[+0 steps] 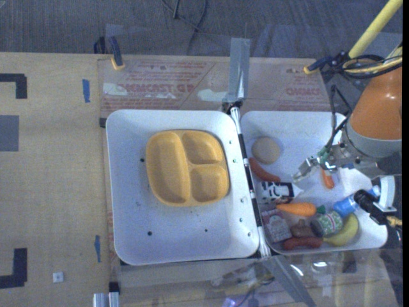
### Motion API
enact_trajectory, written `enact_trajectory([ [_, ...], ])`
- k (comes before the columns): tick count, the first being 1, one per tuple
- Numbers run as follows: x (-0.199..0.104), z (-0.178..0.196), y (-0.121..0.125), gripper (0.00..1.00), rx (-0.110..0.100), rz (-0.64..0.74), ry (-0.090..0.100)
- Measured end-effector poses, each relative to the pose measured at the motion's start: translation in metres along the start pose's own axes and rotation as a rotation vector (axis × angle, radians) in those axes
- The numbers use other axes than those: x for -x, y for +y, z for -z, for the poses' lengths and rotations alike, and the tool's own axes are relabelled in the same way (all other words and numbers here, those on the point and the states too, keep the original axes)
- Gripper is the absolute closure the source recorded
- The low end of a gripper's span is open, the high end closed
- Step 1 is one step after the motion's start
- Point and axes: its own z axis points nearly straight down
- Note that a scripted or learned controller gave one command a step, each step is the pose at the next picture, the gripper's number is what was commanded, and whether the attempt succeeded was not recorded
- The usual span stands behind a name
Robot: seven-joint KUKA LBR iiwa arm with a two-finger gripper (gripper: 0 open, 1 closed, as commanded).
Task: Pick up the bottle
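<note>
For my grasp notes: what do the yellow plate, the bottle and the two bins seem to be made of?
Plate: likely molded plastic, matte yellow, with soft rounded dividers between three compartments.
Bottle: probably plastic, a blue cap and a green printed label; too small to be sure.
Bins: seemingly thin white plastic, smooth, slightly glossy, with rounded corners.

Both bins (128, 171) white; divided plate (187, 167) mustard yellow; carrot (296, 208) orange w/ green tip; bottle (333, 219) green-labelled w/ blue cap; banana (346, 233) yellow; round thing (266, 150) tan; arm (377, 110) grey w/ orange band; bench (51, 190) pale wood.
</note>
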Motion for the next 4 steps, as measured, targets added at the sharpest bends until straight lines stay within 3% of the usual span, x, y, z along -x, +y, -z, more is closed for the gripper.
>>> enact_trajectory([
  [1, 0.056, -0.054, -0.057, 0.0, 0.002, -0.108, 0.002],
  [2, 0.058, -0.044, -0.057, 1.0, 0.005, -0.111, -0.001],
  [3, 0.058, -0.044, -0.057, 0.0, 0.005, -0.111, 0.0],
  [4, 0.042, -0.055, -0.071, 0.0, 0.012, -0.756, 0.01],
])
